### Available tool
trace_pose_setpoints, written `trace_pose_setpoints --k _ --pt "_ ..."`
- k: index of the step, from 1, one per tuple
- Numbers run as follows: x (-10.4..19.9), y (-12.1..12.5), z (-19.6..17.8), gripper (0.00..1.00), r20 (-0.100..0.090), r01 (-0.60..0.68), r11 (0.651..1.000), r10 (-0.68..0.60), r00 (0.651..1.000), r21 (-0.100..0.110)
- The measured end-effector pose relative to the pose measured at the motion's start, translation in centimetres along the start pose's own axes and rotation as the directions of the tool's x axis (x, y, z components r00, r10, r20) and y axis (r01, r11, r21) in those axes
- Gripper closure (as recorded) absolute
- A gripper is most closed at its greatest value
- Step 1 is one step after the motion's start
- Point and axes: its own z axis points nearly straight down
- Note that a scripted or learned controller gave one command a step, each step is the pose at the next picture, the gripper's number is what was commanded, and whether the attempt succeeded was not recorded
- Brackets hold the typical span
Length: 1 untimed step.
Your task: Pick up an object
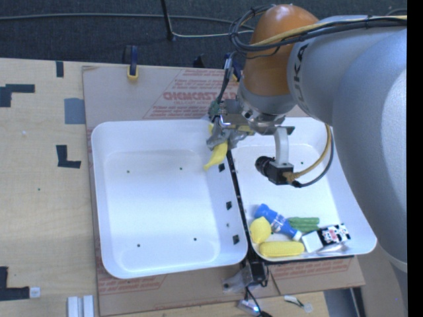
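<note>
On the left we see a white bin with a bare floor, sitting on a sheet of printed cardboard. Over that bin's upper right corner, near the divide between the bins, the gripper hangs below the orange-banded arm, and a yellow banana-shaped object sits pinched between its fingers, tilted and dangling just above the rim. To the right, the second white bin holds a cluster at its near edge: a yellow lemon-like piece, a blue toy, a green item, a yellow corn-like piece and a small black-and-white box, all lying close together.
</note>
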Motion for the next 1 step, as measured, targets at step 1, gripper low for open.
trace_pose_setpoints --k 1 --pt "4.75 -0.74 0.86 1.00 0.000 0.000 1.000 0.000 1.000 -0.001"
